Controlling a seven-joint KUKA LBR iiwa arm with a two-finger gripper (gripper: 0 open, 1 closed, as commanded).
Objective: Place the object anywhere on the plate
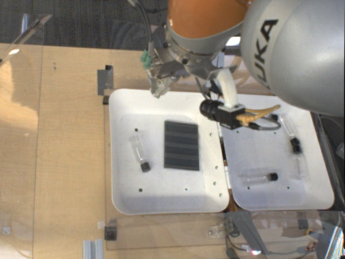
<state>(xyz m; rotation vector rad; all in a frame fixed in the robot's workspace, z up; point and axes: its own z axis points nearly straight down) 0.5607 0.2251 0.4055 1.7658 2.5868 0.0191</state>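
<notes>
The wooden bench (pixel 64 144) carries two shallow white bins side by side, their inner edges touching. The left bin (pixel 121 193) has small dark holes spaced around its floor. The right bin (pixel 318 193) has rounded corners. A black bracket (pixel 106 80) stands on the bench just beside the far left corner of the left bin. A small black block (pixel 110 231) sits near that bin's near left corner, with a metal clip (pixel 92 248) beside it. Dark carpet (pixel 64 9) lies beyond the bench, crossed by a grey cable (pixel 141 12). Loose wiring (pixel 250 244) runs below the right bin.
</notes>
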